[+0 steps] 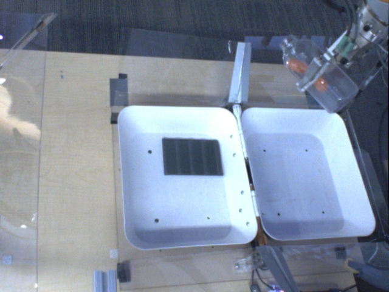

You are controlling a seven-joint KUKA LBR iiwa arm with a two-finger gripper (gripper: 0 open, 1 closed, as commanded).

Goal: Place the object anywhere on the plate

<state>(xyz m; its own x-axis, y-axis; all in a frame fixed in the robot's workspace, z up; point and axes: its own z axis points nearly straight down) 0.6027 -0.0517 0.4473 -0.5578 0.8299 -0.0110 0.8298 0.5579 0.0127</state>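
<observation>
A dark grey ridged rectangular plate (192, 157) lies flat in the left bin (137, 212), a little above its middle. My gripper (309, 75) hangs above the bench at the top right, over the far edge of the right bin (352, 187). Its translucent fingers (295, 59) have orange tips and stand apart, open, with nothing between them. The gripper is far to the right of the plate, beyond the divider between the bins.
A grey metal bar (239, 72) runs back from the joint between the two bins. Black clamps (119, 90) sit at the left bin's far left corner. Wooden bench surface (61, 163) spreads to the left.
</observation>
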